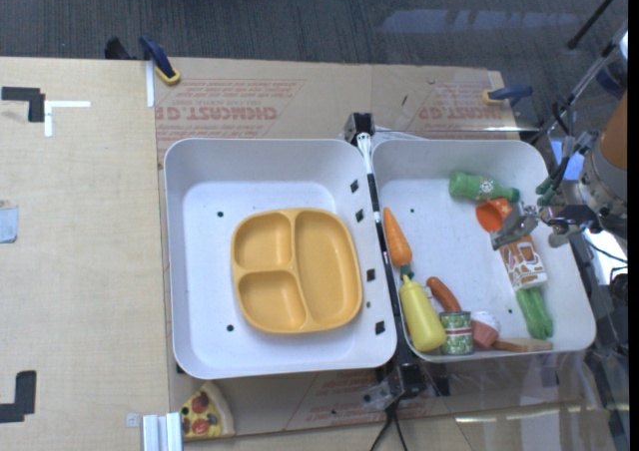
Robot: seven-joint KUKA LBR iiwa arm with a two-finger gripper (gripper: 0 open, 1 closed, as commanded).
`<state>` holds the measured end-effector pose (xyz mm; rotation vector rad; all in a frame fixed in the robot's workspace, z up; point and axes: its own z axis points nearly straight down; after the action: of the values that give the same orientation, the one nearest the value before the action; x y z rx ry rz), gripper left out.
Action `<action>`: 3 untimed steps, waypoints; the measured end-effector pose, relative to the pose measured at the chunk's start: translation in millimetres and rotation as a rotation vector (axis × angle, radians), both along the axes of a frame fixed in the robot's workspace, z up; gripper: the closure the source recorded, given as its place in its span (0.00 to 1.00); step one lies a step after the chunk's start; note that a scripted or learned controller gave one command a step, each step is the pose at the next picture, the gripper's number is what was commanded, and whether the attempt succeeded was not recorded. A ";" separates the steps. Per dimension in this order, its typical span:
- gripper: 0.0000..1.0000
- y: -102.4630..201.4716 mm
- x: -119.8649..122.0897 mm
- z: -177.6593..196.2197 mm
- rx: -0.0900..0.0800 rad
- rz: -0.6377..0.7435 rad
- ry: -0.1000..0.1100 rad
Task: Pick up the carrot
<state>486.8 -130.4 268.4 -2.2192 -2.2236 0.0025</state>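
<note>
The carrot (396,237), orange with a green stub at its lower end, lies along the left wall of the right bin (439,162), pointing up and down in the camera view. My gripper (515,228) hangs over the right half of that bin, well to the right of the carrot and apart from it. It sits just above an orange toy (491,215) and a printed packet (522,263). Nothing visibly held.
Below the carrot sit a yellow bottle (421,315), a red sausage (443,293) and a green can (456,332). A green bottle (479,187) and a cucumber (536,312) lie further right. The left bin (190,239) holds a yellow divided plate (344,314).
</note>
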 end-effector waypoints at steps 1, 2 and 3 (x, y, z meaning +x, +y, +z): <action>0.00 42.8 -6.5 218.7 -0.002 0.045 -0.005; 0.00 75.4 23.3 237.7 -0.002 -0.160 -0.002; 0.00 130.8 43.0 272.7 -0.001 -0.390 -0.002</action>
<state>529.8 0.5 541.1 -2.6094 -1.7527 0.0022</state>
